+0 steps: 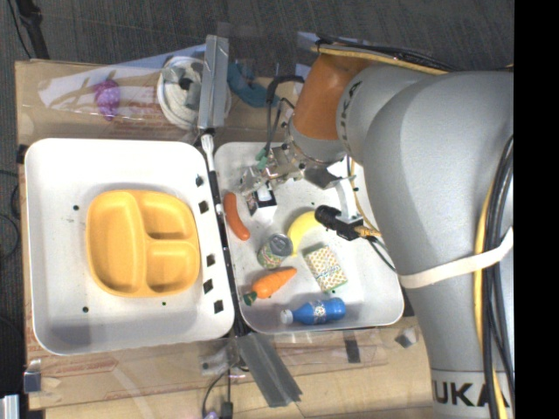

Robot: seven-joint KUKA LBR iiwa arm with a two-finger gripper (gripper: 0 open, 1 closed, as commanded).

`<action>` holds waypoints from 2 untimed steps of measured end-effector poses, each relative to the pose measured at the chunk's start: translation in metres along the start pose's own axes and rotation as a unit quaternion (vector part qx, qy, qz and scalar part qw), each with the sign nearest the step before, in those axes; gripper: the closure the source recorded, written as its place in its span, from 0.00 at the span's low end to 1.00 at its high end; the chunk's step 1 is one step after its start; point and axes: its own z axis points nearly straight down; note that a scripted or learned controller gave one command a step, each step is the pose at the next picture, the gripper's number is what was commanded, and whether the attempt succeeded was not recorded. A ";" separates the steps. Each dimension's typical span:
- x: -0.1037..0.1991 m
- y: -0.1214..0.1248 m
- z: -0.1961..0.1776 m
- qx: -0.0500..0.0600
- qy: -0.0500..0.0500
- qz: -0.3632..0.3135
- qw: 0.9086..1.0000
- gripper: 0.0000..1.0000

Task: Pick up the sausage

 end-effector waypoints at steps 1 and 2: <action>0.002 0.000 0.000 0.001 -0.001 -0.069 0.998 1.00; 0.005 0.001 0.000 0.001 -0.001 -0.113 0.994 1.00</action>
